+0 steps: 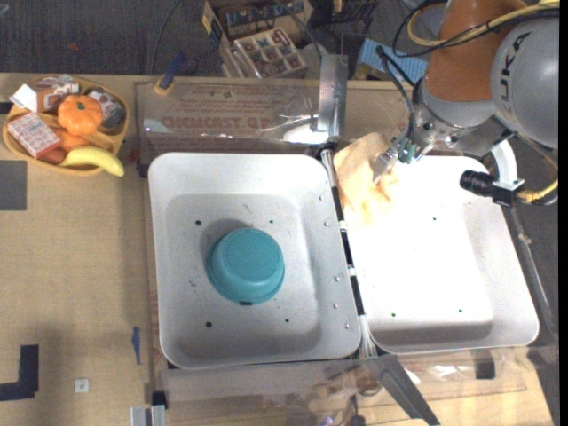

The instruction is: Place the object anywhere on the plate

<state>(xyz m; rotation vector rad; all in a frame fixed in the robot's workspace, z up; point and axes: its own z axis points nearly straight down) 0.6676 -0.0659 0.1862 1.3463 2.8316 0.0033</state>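
Tool (395,160) sits at the far left corner of the right bin (444,327), under the grey arm (497,60) with its orange band; how it is set and whether it has hold of anything cannot be told. Just beside it, touching or nearly so, a pale yellow, crumpled cloth-like object (359,180) lies draped over the rim between the two bins, mostly on the right bin's side. It looks soft, limp, folded on itself, with no clear edge to take. The teal plate (247,264), which looks like an upturned dish, sits in the middle of the left bin (177,193), well apart from the cloth, nothing on it. Judgement: task early, pick not confirmed, transfer and release onto the plate all left. Fruit basket (62,127) sits on the bench (71,282), far left.
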